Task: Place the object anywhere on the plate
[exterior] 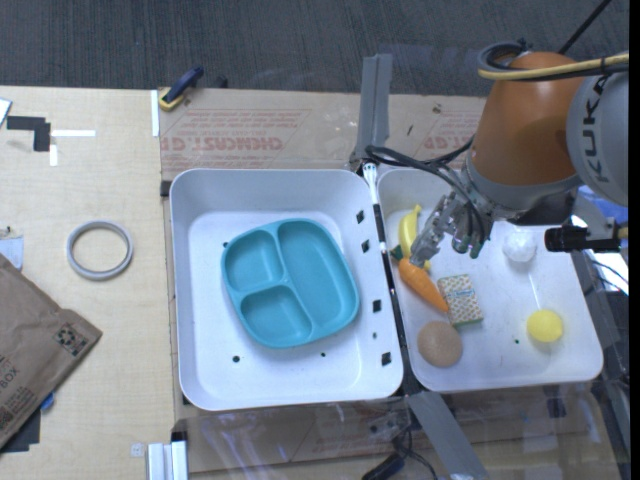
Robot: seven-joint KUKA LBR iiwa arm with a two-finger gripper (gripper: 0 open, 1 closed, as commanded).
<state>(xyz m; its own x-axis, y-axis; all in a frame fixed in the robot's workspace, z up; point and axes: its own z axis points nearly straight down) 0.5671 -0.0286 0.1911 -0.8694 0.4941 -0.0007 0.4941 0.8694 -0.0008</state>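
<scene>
At the far left of the frame, on the bare desk [90, 148], a ring of tape [100, 249] is seen, with a brown cardboard piece [35, 343] below it at the lower left edge; neither is judged to bear on the task. Further right, in the middle of the frame, the left bin [190, 268] is found, and in it the teal plate [290, 282] with three compartments is laid, slightly turned. Nothing is seen on the plate, so the placing is judged not yet done, and indeed no object is seen lifted. To the right of the shared rim, the right bin [575, 353] is stocked with several things: a yellow banana [408, 228] at its upper left, an orange carrot [422, 283] just below it, a patterned sponge-like block [461, 299] beside the carrot, a brownish round object [439, 343] toward the bottom, a small white object [519, 247] further right and a yellow ball [545, 325] at the lower right. The pincer [448, 232] is held low over the upper left of this bin, just beside the banana and above the carrot; whether it is released or clenched cannot be told, and nothing is seen between its tips. Which object is meant cannot be told for certain; the banana or carrot seems likeliest. A grasp, a lift and a carry leftward to the plate are judged to be left.
</scene>
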